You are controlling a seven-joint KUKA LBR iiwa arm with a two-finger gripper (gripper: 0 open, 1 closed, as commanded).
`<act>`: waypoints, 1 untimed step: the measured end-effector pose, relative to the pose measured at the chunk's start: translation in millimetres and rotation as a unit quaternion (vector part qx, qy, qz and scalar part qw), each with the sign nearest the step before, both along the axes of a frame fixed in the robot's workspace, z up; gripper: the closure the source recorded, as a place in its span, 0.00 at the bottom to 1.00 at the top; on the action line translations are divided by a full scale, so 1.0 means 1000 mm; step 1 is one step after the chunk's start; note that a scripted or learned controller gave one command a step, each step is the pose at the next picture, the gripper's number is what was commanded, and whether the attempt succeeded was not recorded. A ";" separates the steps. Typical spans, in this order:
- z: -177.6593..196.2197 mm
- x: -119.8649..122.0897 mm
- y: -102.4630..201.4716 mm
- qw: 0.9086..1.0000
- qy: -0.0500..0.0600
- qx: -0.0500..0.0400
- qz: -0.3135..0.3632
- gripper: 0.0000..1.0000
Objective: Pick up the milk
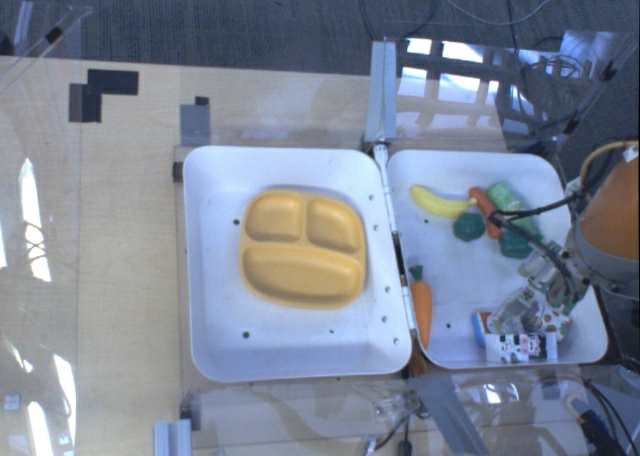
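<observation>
Milk lying on its side in the near right corner of the right bin, touching or nearly touching the front wall. Gripper low over the carton's upper edge, apparently in contact with it, though too blurred to tell whether open, closed or gripping anything; arm entering from the right. Elsewhere in the right bin: banana and green and orange items clustered near the far wall, carrot along the left wall; in the left bin, a yellow tray at centre.
</observation>
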State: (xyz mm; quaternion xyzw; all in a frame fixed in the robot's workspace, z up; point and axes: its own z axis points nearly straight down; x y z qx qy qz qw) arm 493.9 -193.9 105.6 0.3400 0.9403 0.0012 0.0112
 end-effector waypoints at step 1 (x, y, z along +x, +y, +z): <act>0.074 0.025 -0.004 0.994 0.007 0.003 -0.109 0.00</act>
